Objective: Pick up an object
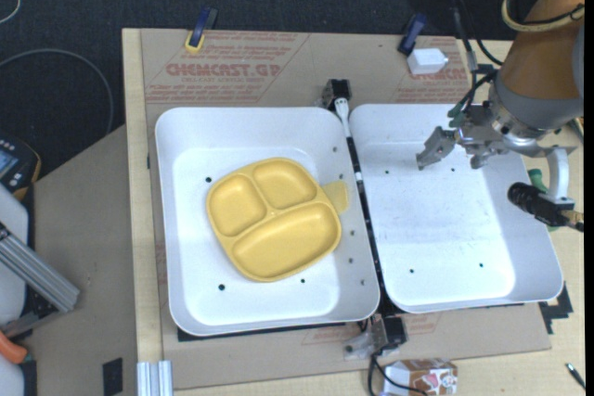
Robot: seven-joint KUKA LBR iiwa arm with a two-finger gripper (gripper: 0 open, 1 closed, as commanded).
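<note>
**Camera view: tray handling**

Yellow three-compartment plastic tray [273, 218] lying flat in left white bin [176, 139]. Gripper [455, 146] hovering over right white bin [520, 283], fingers spread apart, holding nothing. Likely light, rigid, smooth and slippery. Best hold probably the raised rim or the small tab at right edge.

We see two white bins side by side on the table [232, 60]. The left bin [176, 199] holds a yellow divided plate [272, 218], three compartments, lying flat near the bin's centre. At the upper right of the frame the gripper [455, 150] hangs over the right bin [464, 283], its fingers spread apart with nothing between them. A white block [427, 61] sits on the table above that bin.
</note>
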